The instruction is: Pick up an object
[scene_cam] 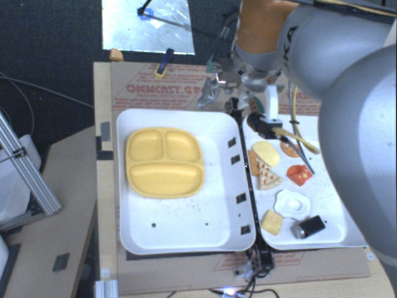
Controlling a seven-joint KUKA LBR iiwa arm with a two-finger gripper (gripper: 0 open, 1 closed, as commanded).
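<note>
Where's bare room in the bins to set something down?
Left bin: wide bare floor below the yellow divided plate, plus a strip between it and the right wall. Right bin: crowded with cheese wedge, pizza slice, fried egg, black block; little bare floor.

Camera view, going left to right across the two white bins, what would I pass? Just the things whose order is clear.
In order: yellow divided plate → pale cheese wedge → red piece. The other things in the right bin overlap these sideways, so they are left out.
</note>
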